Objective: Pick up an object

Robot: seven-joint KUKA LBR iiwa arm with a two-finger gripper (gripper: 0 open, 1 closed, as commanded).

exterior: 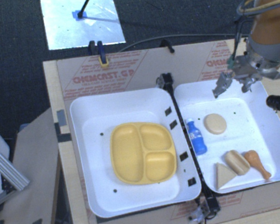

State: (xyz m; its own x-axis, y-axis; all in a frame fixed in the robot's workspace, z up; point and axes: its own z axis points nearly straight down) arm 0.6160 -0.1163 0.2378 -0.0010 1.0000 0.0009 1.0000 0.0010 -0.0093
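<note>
In the right bin (pixel 267 115) lie a small blue bottle (pixel 195 137) by the left wall, a round tan biscuit (pixel 215 123), a bread roll (pixel 237 162), a pale wedge (pixel 224 175) and a brown drumstick (pixel 257 163). My gripper (pixel 233 85) hangs over the bin's far edge, above and behind the biscuit. Its fingers (pixel 220 86) are spread open with nothing between them.
The left bin (pixel 92 143) holds a yellow divided plate (pixel 142 152). A black clipped divider (pixel 178 129) runs between the two bins. A clamp (pixel 101 54) sits at the bench's far edge, and a metal rail (pixel 0 162) lies off to the left.
</note>
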